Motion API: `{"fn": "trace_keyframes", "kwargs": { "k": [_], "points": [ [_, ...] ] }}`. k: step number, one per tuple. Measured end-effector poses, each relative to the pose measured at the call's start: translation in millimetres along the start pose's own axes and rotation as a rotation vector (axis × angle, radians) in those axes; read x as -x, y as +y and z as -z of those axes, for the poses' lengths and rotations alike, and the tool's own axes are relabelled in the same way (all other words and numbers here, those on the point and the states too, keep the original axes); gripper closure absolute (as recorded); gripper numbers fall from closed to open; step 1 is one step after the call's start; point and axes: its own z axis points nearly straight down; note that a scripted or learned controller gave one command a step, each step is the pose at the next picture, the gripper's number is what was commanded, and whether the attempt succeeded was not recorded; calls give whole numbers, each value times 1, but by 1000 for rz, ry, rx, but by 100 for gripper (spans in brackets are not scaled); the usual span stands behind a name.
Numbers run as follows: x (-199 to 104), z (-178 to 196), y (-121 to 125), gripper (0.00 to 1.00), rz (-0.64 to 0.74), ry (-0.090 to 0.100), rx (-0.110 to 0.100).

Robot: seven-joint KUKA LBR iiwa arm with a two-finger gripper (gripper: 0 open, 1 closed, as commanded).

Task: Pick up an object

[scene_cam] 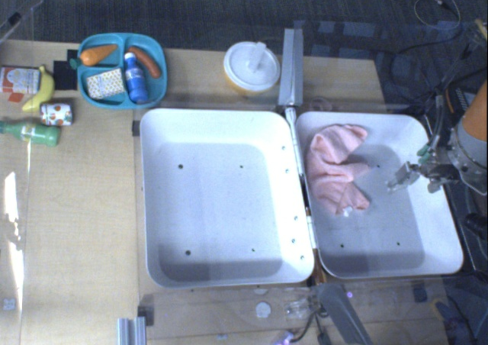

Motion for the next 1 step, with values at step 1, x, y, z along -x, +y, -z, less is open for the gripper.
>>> {"fn": "trace_keyframes", "kwargs": {
  "k": [1],
  "points": [
    [-55, -102, 19, 0, 111, -1, 3]
  ]
}}
